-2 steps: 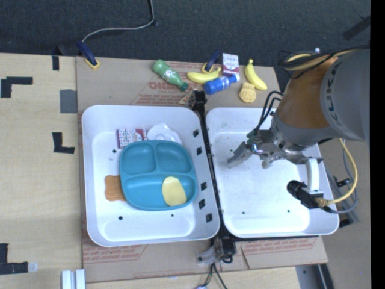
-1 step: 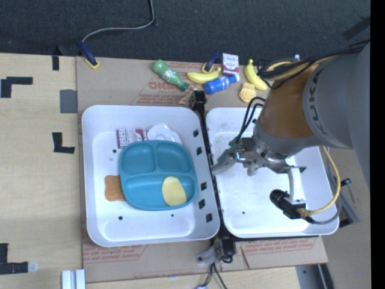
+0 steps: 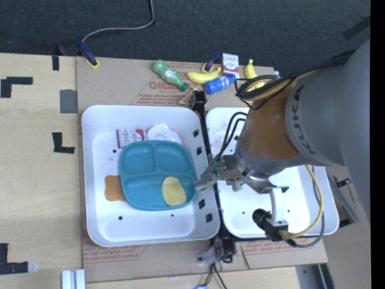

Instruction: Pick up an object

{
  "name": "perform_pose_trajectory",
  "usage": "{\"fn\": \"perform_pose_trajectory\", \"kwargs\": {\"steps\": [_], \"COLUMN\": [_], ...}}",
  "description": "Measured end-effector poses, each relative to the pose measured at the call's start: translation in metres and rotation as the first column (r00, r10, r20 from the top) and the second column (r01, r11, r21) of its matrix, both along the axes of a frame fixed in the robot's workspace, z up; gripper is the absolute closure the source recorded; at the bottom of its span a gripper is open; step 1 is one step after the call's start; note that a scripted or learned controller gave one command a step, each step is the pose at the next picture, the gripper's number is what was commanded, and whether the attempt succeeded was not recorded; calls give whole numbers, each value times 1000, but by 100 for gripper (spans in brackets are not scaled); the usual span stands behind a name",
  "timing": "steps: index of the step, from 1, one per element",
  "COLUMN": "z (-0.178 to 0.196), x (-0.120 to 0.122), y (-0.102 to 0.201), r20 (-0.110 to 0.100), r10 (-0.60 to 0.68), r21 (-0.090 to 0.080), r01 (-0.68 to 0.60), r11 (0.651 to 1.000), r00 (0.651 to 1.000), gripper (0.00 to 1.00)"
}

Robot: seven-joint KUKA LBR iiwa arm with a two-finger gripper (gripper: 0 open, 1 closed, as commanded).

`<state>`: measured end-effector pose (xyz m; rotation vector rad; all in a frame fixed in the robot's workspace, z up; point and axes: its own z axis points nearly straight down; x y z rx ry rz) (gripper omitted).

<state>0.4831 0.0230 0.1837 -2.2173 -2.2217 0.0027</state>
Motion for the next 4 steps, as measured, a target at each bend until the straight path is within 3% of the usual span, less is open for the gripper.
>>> {"fn": "perform_pose_trajectory", "kwargs": {"steps": [1, 2, 3, 4], "z": [0, 0, 0, 0], "x": [40, 134, 48, 18], "y": [-105, -81, -47, -12], "r20": [2, 3, 0, 0], "r10": [-4, 0, -1, 0], "r21": [-3, -1, 0, 0], "r01": [4, 0, 1, 0], "r11": [1000, 1000, 1000, 1000], "r00": [1000, 1000, 1000, 1000], "gripper": [0, 0, 0, 0]}}
